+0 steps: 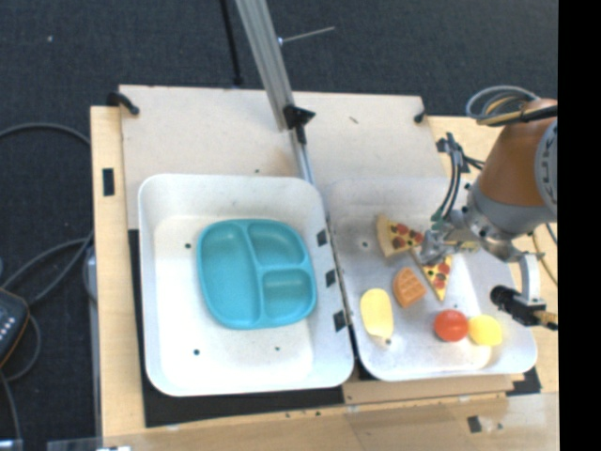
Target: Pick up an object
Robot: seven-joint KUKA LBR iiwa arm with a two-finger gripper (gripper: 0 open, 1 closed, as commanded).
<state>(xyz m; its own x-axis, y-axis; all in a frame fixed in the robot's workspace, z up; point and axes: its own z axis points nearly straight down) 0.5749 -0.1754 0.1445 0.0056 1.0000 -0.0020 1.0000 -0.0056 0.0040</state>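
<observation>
Pale wooden tabletop on dark carpet, bearing the right bin with the left bin touching its left wall. Teal plate in that left bin, well apart from the right bin's contents.

Inside the right bin, six toys:
- Pizza slice near the far middle.
- Second slice at the centre.
- Brown pastry just left of centre, touching or nearly touching the second slice.
- Yellow piece by the left wall.
- Tomato and lemon side by side along the near wall.

Arm reaching in over the right bin's far-right corner. Fingers low over the bin's centre, in the gap between the two slices. Cannot tell how widely spread, and nothing seen gripped.

Likely step: closing in on a pick, probably the second slice, though the choice of target is only a guess.

To do it well:
- Centre squarely over one toy rather than over the gap.
- Straddle the slice across its narrow width, since a flat wedge offers little height.
- Descend almost to the bin floor before closing.
- Keep clear of the pastry so a neighbour is not pinched too.
- Lift straight up, and check for a toy in the grip before calling it a success.
</observation>
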